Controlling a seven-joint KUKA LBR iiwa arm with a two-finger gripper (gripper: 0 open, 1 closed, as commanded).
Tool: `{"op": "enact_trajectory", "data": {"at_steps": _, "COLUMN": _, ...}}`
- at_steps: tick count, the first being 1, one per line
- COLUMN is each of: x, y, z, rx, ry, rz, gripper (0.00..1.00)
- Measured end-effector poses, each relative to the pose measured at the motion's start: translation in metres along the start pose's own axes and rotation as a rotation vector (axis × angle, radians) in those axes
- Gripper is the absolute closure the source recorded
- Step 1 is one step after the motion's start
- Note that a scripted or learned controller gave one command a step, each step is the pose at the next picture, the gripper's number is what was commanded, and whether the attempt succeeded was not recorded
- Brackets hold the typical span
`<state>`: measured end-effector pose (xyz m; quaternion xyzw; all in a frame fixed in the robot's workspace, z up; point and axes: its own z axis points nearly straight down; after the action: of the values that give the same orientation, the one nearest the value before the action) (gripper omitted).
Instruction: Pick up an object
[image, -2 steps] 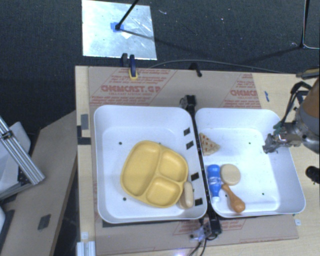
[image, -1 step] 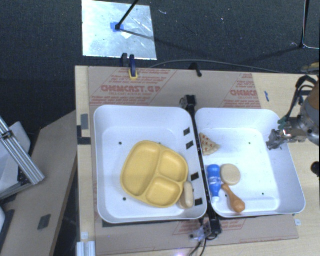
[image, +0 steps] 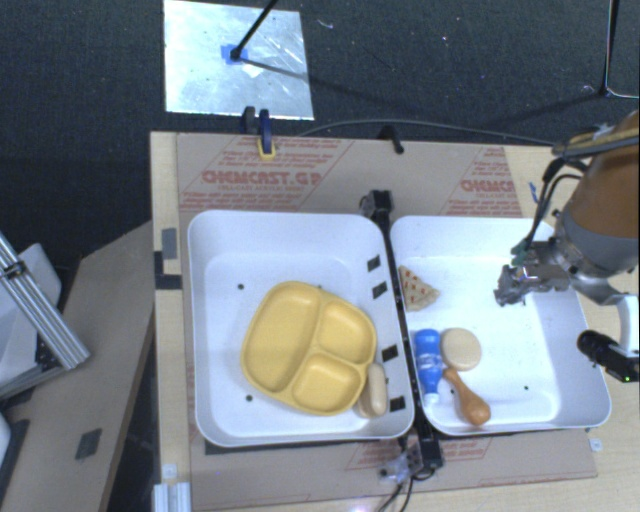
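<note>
Glossy yellow sectioned tray fills the left bin; whether the metal jaws stand wide is unclear.

The arm is cut off by the right edge of the view, so its upper part is not seen. The hand is small and blurred (whether its fingers are open or closed cannot be told). The blue object is partly covered by the wooden spoon, and its kind cannot be recognised.
</note>
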<state>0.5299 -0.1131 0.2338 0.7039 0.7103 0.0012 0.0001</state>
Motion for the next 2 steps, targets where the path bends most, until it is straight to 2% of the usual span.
{"op": "enact_trajectory", "data": {"at_steps": 1, "x": 0.059, "y": -0.012, "z": 0.002, "rx": 0.001, "ry": 0.0, "rz": 0.0, "gripper": 1.0}}
{"op": "enact_trajectory", "data": {"at_steps": 2, "x": 0.112, "y": -0.007, "z": -0.004, "rx": 0.0, "ry": 0.0, "rz": -0.001, "gripper": 1.0}}
